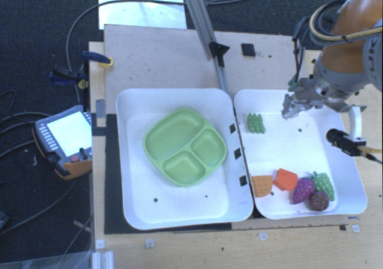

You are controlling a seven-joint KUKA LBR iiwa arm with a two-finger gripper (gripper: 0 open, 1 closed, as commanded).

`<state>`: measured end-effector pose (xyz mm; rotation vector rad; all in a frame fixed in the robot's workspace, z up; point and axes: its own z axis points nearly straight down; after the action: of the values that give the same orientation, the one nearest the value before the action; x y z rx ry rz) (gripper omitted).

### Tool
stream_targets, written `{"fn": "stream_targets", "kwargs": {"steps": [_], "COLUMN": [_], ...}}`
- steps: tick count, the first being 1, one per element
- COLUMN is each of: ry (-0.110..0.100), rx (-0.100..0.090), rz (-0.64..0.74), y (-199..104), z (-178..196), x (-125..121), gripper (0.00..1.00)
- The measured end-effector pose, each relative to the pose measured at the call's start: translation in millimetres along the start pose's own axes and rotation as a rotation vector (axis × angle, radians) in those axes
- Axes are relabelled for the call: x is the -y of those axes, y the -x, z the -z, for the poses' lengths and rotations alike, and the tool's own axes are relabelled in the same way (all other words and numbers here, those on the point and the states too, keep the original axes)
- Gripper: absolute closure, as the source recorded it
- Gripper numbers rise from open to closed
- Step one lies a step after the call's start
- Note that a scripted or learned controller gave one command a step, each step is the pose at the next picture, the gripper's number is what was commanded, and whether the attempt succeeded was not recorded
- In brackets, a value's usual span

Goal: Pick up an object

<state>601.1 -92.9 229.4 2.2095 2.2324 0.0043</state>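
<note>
Divided plate [185, 147] in left bin [128, 160]

No text, label, brand or number can be read anywhere here.

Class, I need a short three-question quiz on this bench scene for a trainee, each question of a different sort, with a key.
1. True or false: the green divided plate lies in the left bin.
2. Which lies nearest the gripper? A) small green toy B) purple grapes C) orange block
3. Fill in: the plate has ___ compartments.

Key: 1 true; 2 A; 3 three.
</note>
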Motion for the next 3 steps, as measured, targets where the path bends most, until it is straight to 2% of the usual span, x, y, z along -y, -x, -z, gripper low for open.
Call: {"fn": "stream_targets", "kwargs": {"steps": [2,3], "ry": [-0.001,-0.002], "rx": [0.000,0.000], "rz": [-0.001,-0.001], "y": [-87.1,-140.9], "z": [-5.0,-15.0], "x": [-2.5,-2.7], "gripper": [1.00,1.00]}}
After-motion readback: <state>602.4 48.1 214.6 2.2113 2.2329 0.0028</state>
